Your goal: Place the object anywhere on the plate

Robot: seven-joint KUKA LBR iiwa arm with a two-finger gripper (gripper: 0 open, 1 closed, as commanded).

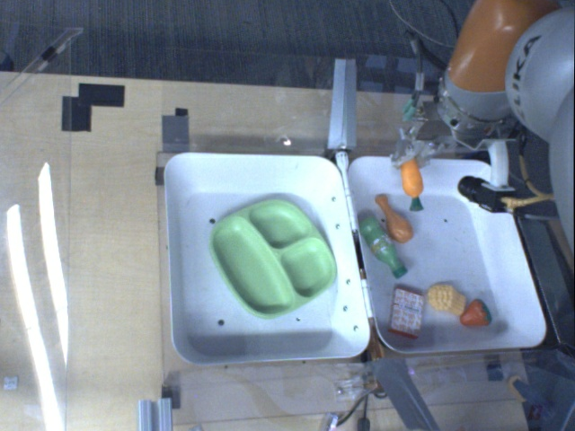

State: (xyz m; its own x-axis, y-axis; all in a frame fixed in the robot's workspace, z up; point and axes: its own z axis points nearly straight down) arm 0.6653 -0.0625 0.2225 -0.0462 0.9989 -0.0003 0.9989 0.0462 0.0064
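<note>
A green plate [272, 257] with three compartments lies in the left bin [193, 196]. My gripper [411, 155] hangs over the far left corner of the right bin [503, 268]. Its fingers are shut on the top end of a small orange carrot [411, 180]. The carrot hangs below the fingers with its green tip pointing toward the near side. The plate is well to the left of the gripper, across the divider between the bins.
In the right bin lie a brown drumstick [393, 220], a green bottle [382, 246], a red and white box [407, 312], a yellow knobbly piece [444, 298] and a red strawberry [476, 313]. A metal rail [341, 106] stands behind the bins' joint.
</note>
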